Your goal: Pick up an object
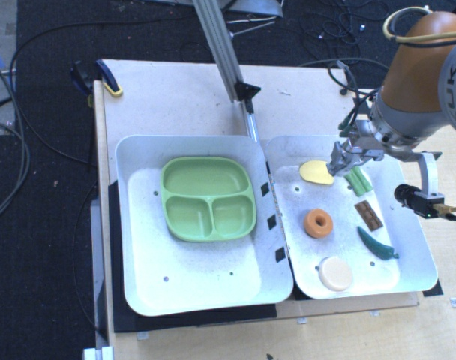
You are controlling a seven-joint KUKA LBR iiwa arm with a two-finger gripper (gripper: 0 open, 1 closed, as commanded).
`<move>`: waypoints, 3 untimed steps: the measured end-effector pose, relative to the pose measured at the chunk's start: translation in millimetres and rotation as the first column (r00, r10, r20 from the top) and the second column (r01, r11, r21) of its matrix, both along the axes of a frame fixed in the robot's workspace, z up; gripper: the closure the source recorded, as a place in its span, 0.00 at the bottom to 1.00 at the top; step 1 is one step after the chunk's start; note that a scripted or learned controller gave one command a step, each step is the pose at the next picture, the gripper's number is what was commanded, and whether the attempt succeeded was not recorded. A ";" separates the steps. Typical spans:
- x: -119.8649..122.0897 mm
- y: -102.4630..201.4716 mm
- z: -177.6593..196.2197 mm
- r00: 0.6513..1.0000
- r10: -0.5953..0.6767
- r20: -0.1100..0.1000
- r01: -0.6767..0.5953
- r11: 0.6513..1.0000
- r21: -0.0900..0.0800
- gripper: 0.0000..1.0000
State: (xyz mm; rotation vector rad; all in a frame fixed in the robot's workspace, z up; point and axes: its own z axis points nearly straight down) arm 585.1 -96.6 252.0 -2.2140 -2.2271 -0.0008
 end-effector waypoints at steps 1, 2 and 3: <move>-1.6 43.5 -4.1 1.000 0.001 -0.001 -0.001 1.000 0.000 1.00; -10.8 92.2 -17.5 1.000 0.001 -0.001 -0.001 1.000 0.000 1.00; -8.5 150.2 -24.7 1.000 0.002 0.000 -0.002 1.000 0.001 1.00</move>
